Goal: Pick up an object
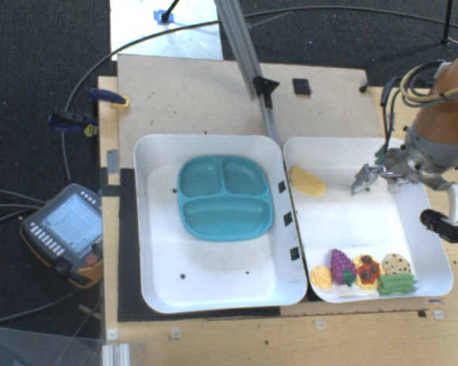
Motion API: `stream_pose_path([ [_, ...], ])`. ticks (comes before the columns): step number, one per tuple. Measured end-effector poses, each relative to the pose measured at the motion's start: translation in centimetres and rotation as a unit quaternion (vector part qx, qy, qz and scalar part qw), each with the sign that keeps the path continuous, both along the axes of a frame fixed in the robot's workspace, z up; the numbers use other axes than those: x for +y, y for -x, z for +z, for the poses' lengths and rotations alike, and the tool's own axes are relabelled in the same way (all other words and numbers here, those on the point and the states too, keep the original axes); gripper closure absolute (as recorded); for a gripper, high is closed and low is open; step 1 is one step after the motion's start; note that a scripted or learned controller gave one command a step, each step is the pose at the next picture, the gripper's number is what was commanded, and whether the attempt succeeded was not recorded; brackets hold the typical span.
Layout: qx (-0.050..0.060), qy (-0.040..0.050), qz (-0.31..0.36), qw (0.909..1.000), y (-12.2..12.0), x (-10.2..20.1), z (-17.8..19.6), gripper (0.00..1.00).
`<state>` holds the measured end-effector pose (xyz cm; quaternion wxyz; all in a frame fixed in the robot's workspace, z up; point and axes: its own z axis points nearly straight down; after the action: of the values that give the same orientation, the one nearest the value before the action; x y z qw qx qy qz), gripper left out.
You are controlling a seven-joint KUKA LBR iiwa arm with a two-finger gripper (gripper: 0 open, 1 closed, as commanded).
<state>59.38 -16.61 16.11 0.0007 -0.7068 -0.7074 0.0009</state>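
Nothing is picked up yet, as far as the camera view shows. The gripper [364, 180] hangs over the right bin [351, 227], in its upper half, and no object sits between its fingers. The fingers look slightly spread, their tips pointing down and toward the left bin [156, 227], with bare white bin floor under them.

The nearest candidate is the yellow piece [308, 181], lying in the right bin's upper corner close to the wall it shares with the left bin. It sits near the gripper, on the side toward the left bin, and is clearly apart from the fingertips. The other candidates are bunched along the right bin's lower edge, well apart from the gripper: a small yellow round piece [320, 277], purple grapes [341, 266], a pizza-like piece [366, 271], a speckled cookie [397, 264] and a green bean pod [398, 284]. They touch or nearly touch one another, so singling one out looks harder than taking the lone yellow piece.

The left bin carries a teal divided plate [225, 198], lying flat and far from the gripper.

What remains is the whole job: line up over one object, descend, close on it and lift. The approach seems under way, the grasp itself not begun.
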Motion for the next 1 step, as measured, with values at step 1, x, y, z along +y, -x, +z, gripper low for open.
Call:
stream_pose_path([
  [1, 0.0, -0.0002, 0.0, 1.0, 0.65, 0.13, -4.4, 0.0],
])
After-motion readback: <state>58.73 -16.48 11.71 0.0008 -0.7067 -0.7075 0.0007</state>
